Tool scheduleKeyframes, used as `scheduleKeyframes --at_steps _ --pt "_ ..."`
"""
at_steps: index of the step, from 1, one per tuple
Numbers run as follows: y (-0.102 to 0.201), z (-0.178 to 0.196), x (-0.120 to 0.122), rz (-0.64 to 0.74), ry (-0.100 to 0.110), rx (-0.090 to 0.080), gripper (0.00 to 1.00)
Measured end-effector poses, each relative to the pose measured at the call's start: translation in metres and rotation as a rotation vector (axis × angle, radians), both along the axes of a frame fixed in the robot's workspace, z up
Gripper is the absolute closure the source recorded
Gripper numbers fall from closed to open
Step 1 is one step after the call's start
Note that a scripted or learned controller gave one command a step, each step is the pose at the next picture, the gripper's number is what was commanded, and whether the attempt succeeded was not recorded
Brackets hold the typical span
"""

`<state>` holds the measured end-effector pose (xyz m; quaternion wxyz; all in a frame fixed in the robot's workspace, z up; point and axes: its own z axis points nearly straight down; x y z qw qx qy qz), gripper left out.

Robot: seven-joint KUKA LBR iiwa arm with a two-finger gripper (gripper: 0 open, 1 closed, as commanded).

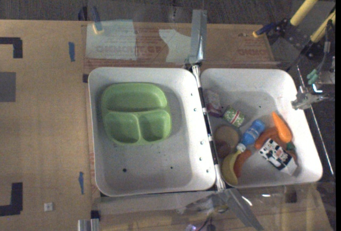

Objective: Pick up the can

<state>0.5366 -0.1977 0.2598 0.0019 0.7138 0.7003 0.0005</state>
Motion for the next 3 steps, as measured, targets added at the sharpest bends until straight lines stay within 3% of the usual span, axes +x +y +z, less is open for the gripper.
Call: scheduleKeyframes --at_steps 1,2,3 --pt "-0.017 0.015 0.056 0.356 -0.003 -0.003 1.00" --pt "-0.017 0.015 0.056 0.356 -0.003 -0.003 0.00" --pt "0.061 -0.085 0.081 0.356 0.002 0.001 0.00"
